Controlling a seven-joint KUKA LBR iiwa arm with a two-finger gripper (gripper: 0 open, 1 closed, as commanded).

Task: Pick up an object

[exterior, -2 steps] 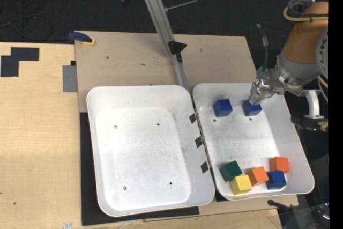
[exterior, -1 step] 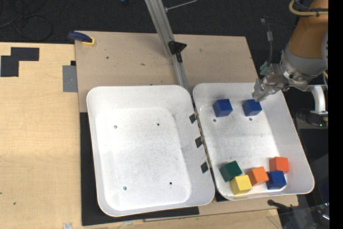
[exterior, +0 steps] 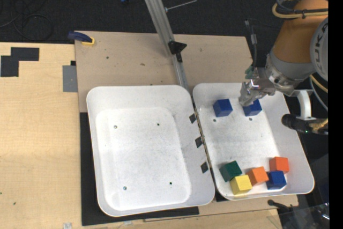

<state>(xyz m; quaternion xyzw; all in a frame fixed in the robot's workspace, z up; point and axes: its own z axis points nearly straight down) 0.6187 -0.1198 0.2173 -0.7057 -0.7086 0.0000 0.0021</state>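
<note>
My gripper (exterior: 248, 96) hangs over the far part of the right bin (exterior: 247, 142), reaching in from the right. A blue cube (exterior: 253, 109) sits directly under and against its tip; I cannot tell whether it is gripped. A second blue cube (exterior: 222, 108) lies just to its left on the bin floor. In the bin's near corner a green cube (exterior: 231, 170), a yellow cube (exterior: 241, 184), an orange cube (exterior: 258, 175), a red-orange cube (exterior: 279, 164) and a third blue cube (exterior: 276, 179) are clustered together.
The left bin (exterior: 139, 153) adjoins the right one, with black clips (exterior: 198, 141) along the shared rim. A slanted aluminium rail (exterior: 158, 13) rises behind the bins. A blue and yellow clamp (exterior: 81, 37) sits at the board's far left corner.
</note>
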